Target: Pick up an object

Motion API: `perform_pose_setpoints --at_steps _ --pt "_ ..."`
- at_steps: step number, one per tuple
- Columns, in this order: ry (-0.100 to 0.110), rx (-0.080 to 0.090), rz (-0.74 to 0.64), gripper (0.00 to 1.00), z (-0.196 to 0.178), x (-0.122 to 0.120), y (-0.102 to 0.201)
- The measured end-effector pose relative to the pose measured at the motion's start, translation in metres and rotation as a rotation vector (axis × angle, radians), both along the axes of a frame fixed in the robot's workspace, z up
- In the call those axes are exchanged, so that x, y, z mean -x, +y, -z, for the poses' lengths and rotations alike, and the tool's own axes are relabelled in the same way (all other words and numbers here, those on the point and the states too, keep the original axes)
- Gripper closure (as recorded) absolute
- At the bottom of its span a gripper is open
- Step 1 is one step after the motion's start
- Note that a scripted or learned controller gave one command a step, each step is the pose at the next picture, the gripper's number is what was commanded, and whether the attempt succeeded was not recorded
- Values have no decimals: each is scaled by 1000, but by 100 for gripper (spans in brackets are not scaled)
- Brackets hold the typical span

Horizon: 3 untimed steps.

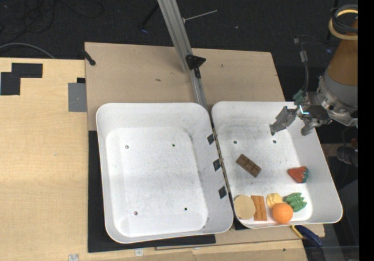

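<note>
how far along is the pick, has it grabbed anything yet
Nothing looks picked yet. The gripper hangs with its fingers spread over the upper part of the right bin, with nothing between them. The chocolate bar, strawberry, orange and the other toy foods lie on the bin floor. Left to do: descend onto one object, close and lift.
</note>
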<state>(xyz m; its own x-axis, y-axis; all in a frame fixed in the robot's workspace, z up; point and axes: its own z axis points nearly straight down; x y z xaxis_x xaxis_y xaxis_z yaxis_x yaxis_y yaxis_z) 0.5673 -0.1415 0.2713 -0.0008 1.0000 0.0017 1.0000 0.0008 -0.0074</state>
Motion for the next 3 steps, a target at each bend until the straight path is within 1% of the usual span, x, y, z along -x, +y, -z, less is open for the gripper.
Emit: perform_pose_setpoints --at_steps 1,2,3 --pt "-5 1 1 0 -2 -1 -1" --pt "0 0 1 0 41 -1 -1" --pt "1 0 3 0 87 -3 5"
